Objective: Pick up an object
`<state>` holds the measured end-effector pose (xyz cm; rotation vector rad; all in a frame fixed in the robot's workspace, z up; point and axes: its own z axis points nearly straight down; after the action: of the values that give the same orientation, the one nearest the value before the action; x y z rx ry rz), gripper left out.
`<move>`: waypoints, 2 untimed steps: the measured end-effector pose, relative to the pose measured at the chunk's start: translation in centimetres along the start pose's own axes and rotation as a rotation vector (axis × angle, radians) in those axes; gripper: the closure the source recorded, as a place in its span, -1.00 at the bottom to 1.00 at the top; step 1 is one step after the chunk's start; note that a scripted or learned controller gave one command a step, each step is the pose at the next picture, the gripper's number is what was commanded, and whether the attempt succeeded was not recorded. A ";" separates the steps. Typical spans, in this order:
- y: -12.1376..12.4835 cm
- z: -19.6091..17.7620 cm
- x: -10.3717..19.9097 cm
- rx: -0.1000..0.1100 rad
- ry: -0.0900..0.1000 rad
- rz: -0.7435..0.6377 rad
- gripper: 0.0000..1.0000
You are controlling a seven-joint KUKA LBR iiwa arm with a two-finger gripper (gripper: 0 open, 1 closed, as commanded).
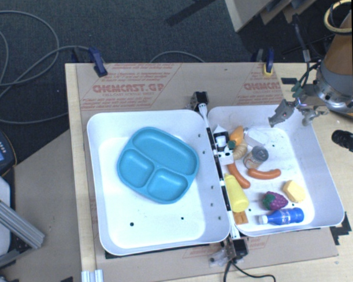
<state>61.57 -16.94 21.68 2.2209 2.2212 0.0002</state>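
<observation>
The right bin holds several small items: an orange carrot, a small grey jar, an orange-red sausage, a yellow bottle, a yellow cheese block, a purple fruit and a blue bottle. My gripper hangs over the bin's far right corner, above and behind the items. It is open, with nothing between its fingers.
A blue divided plate lies in the left bin. A second sausage and a small white and black piece sit by the divider between the bins. Blue clamps hold the board's back edge.
</observation>
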 end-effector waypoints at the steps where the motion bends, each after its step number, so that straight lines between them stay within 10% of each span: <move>1: -4.0 10.7 4.4 0.014 0.006 -0.002 -1.00; 2: 0.2 13.1 1.0 -0.007 -0.003 -0.001 -1.00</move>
<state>61.79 -15.94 8.58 2.2152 2.2167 0.0049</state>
